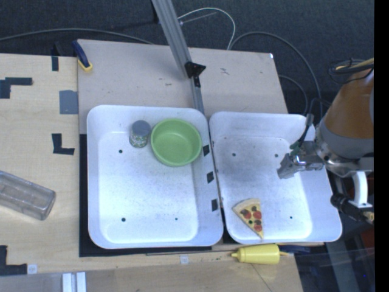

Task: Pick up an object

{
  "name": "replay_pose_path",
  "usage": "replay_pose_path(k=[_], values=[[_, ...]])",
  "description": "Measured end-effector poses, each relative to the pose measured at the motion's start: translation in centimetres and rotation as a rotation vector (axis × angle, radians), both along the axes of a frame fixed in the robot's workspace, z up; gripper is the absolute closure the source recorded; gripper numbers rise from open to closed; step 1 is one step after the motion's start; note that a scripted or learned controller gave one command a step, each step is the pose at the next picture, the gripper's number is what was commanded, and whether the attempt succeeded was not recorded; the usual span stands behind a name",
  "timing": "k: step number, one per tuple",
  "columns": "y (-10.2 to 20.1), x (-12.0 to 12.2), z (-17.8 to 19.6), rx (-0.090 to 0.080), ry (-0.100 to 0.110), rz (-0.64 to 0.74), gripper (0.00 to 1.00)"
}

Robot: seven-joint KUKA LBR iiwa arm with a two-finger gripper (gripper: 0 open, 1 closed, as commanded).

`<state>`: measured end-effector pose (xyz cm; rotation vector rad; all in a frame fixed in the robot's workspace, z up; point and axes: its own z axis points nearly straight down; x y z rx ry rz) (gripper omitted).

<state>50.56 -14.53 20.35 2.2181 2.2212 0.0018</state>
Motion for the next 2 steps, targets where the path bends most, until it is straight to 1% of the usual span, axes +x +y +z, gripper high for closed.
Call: replay_pose_path(k=[1, 2], values=[[0.0, 0.1, 4.0, 0.0, -0.001, 0.0, 1.0], [5.6, 0.0, 2.7, 0.003, 0.005, 0.005, 1.0]])
